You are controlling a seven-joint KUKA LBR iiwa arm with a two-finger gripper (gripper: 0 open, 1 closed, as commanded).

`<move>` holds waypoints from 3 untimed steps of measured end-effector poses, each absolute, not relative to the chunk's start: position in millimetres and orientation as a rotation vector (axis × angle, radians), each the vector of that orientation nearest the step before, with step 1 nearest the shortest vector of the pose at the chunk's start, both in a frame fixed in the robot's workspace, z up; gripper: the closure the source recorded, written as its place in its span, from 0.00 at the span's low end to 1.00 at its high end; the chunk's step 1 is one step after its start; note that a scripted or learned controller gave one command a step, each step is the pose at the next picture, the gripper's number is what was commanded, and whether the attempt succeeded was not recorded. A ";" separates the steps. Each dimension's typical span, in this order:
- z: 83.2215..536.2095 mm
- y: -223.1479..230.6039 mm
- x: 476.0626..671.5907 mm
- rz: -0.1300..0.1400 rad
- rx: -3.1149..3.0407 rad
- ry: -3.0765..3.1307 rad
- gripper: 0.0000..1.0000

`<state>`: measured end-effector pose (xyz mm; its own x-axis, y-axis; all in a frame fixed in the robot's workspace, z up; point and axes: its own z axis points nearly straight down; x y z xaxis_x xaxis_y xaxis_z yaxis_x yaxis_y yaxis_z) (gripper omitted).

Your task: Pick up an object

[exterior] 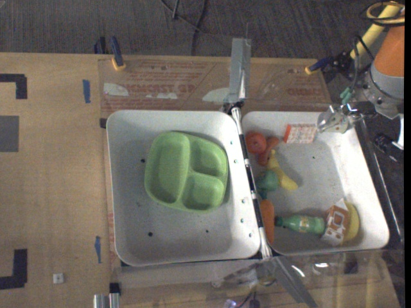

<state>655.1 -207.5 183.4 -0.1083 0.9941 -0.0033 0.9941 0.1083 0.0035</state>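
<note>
Your metal two-finger gripper (335, 118) hangs over the right white bin's (359, 172) far right corner, beside a small red-and-white card (300, 133). I judge it is positioning for a pick.

The left white bin (128, 236) sits on the tabletop (51, 172). Blue tape strips (86, 90) and black corner marks (15, 85) lie to the left of that bin. Beyond its far rim is a printed cardboard sheet (160, 82), an upright metal bracket (239, 69), and what may be a yellow-handled clamp (117, 61)
</note>
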 end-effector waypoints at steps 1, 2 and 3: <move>101.8 -180.2 642.8 -0.007 2.204 2.246 1.00; 184.1 -86.6 640.3 0.000 2.297 2.143 1.00; 231.6 -114.5 574.1 -0.003 2.251 2.194 1.00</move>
